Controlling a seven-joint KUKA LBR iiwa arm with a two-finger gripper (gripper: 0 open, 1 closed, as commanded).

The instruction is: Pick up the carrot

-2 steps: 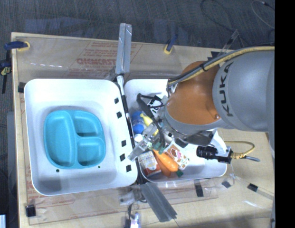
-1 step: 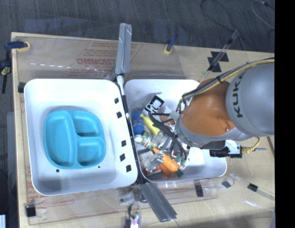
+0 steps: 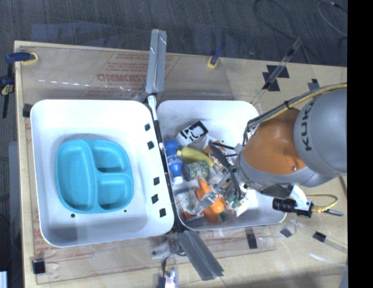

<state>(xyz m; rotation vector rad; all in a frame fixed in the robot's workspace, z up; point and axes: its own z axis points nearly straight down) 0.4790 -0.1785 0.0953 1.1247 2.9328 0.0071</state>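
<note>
The carrot point(image 3: 205, 192) is a small orange piece lying among the clutter at the front of the right bin point(image 3: 222, 110). A second patch of orange point(image 3: 215, 207) shows just below it, and I cannot tell whether that is the same carrot. My gripper point(image 3: 221, 189) reaches in from the right, low over this pile. Its tip is right beside or on the carrot, and part of the carrot is hidden by it. Behind it sit the orange wrist band point(image 3: 267, 152) and the grey arm point(image 3: 327, 131).
The right bin also holds a yellow banana point(image 3: 196, 155), a blue bottle point(image 3: 172, 156), a green can point(image 3: 195, 171), a black-and-white box point(image 3: 194, 131) and a packet point(image 3: 186, 200), all packed close together. A turquoise divided tray point(image 3: 95, 174) lies in the left bin point(image 3: 48, 119).
</note>
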